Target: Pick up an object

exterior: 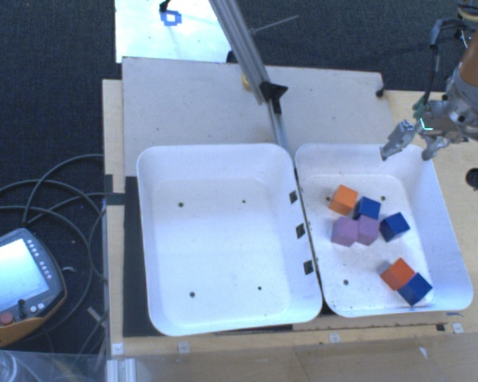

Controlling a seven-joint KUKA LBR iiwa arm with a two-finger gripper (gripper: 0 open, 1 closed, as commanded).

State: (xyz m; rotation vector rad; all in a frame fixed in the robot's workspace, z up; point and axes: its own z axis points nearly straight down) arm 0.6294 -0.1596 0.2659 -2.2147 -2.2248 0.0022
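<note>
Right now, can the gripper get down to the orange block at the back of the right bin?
Probably yes. The gripper hangs open above the right bin's back edge, and the orange block lies uncovered with nothing above it. The blue block touching its side may crowd one finger.

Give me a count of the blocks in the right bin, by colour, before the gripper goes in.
Orange blocks: 2
Blue blocks: 3
Purple blocks: 2
Total: 7 blocks, all in the right bin. The gripper is above that bin's far edge, open, with nothing between its fingers.
</note>
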